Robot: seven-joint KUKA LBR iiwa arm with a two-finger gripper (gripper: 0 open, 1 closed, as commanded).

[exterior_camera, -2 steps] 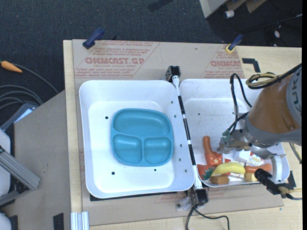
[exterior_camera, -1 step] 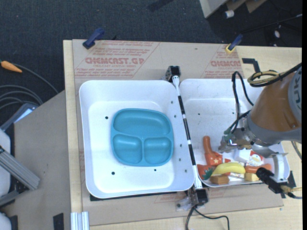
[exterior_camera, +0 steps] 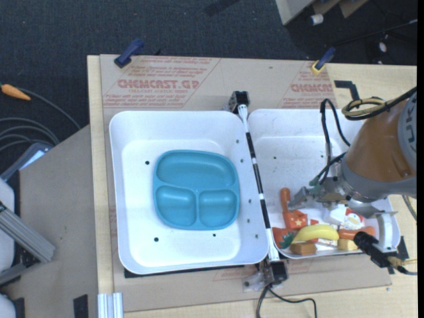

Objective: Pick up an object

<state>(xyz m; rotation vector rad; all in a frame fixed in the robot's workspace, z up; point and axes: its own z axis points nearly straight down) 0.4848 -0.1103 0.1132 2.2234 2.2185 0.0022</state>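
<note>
The banana lies at the near edge of the right bin, long axis running 3 to 9 o'clock. The end effector sits just beyond, so the banana is at its 6 o'clock; its finger state cannot be told.

Dark blue-grey carpet surrounds the wooden bench, with black cables at left.
</note>
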